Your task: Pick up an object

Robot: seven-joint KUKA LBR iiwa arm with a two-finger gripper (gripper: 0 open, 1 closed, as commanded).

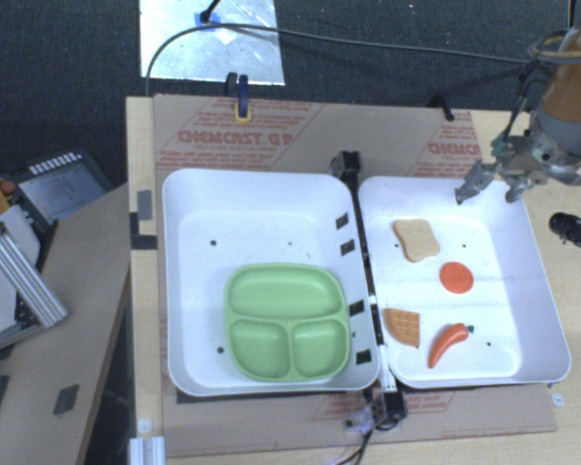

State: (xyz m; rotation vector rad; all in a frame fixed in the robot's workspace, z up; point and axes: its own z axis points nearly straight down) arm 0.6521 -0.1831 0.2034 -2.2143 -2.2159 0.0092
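The hand (489,184), fingers spread and holding nothing, hovered over the right bin's (533,260) far rim, risking a rim strike.

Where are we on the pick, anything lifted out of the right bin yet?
Nothing looks picked yet. The gripper hangs with jaws spread over the far right corner of the right bin, with nothing between them. The bread slice, orange round piece, waffle piece and orange pepper all lie on the bin floor. Left to do: descend on one, close and lift.
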